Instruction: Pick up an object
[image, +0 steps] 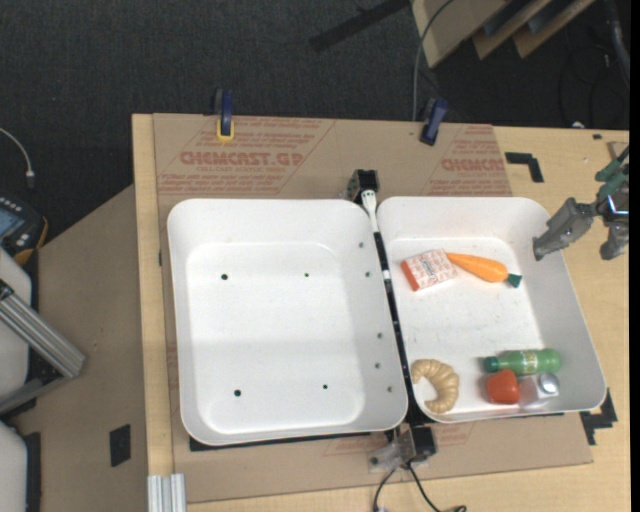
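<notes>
- Pincer (588, 229) sits at your right edge of the view, above the far right rim of the right bin (560, 300); its two grey fingers stand spread apart with nothing between them.
- Nothing is lifted yet: every object you could pick lies on the floor of the right bin, apart from the pincer.
- You have a carrot (483, 268) in the far half of that bin, its green end pointing toward the right wall, nearest of all the items to the pincer.
- Just left of the carrot, touching or nearly touching its tip, lies a small red-and-white packet (429, 270).
- At the near left corner of the same bin you see a croissant (437, 384), curled and close to the wall.
- At the near right corner a green bottle (523, 361) lies on its side, with a red tomato-like piece (503, 388) just in front of it and a small silver item (541, 388) beside that; what the silver item is, you cannot tell.
- The left bin (275, 320) lies alongside, the two bins touching along their middle edge on the bench (160, 200).
</notes>
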